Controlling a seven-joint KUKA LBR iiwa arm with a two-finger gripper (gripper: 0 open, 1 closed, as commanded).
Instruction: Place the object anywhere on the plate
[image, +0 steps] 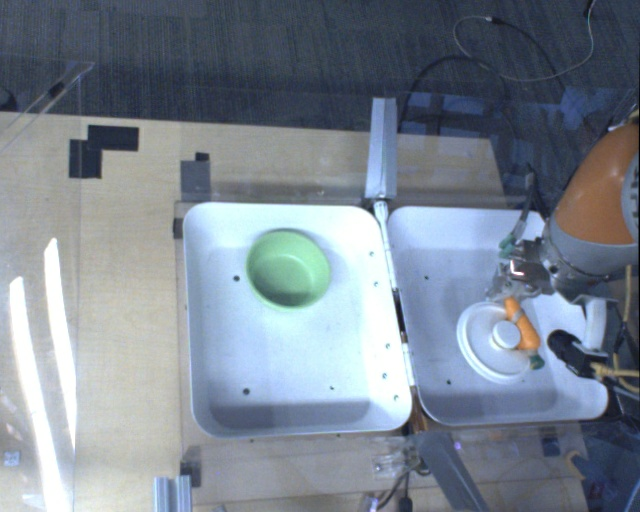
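A white round plate (472, 345) sits in the right bin (440, 290), toward its front right. An orange carrot-shaped object (521, 327) lies across the plate's right part, its green end (537, 362) at the plate's rim. A small white lump (505, 338) rests at the plate's middle, beside the carrot. My gripper (513, 288) hangs just beyond the carrot's upper end, very close to it or touching it. The view does not let me tell whether it grips the carrot.
A green bowl (288, 267) stands in the left bin (230, 380), toward its back. A metal divider (392, 290) separates the two bins. The arm's orange band (600, 195) looms over the right bin's far right corner.
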